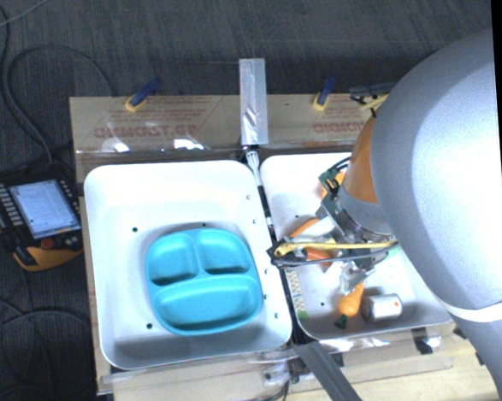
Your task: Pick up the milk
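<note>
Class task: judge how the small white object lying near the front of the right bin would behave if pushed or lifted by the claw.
The white object, possibly the milk, lies on its side and looks rounded, so a push would probably roll it. It looks small, so likely light. It lies beside a carrot, which a push may also shift. The right bin has low walls that should stop it.

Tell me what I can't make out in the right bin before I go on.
- Hand: the arm hangs over it, so its state is unclear.
- Right bin: the arm covers its right half.
- Milk: the small white item at the near edge is too small to identify.
- Orange item: too small to name.
</note>
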`<state>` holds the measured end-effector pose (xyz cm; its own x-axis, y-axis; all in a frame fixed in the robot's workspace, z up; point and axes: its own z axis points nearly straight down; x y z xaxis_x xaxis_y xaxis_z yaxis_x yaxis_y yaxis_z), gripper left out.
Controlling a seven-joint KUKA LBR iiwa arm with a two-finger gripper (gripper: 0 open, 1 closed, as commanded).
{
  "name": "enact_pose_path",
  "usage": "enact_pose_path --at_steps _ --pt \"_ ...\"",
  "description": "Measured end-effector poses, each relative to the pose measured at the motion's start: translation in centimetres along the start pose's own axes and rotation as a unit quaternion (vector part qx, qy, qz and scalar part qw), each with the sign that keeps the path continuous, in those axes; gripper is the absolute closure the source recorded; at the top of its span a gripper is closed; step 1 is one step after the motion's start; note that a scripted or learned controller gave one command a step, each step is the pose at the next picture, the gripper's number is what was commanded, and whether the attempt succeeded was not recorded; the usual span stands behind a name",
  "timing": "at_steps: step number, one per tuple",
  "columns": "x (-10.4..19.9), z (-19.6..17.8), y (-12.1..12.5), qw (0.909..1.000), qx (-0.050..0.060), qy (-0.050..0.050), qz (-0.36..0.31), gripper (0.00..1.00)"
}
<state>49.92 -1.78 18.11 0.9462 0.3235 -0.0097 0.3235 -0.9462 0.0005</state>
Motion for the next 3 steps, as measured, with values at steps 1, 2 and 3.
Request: enact_pose_path --at_steps 1,2,3 --pt "-0.5 -9.5 6.2 0.9965 -0.001 0.002 -0.084 0.0" --pt "4.1 -7.2 0.8 0.998 0.0 0.001 0.063 0.0" --pt "6.7 -2.5 -7.8 0.998 0.0 0.001 0.063 0.0"
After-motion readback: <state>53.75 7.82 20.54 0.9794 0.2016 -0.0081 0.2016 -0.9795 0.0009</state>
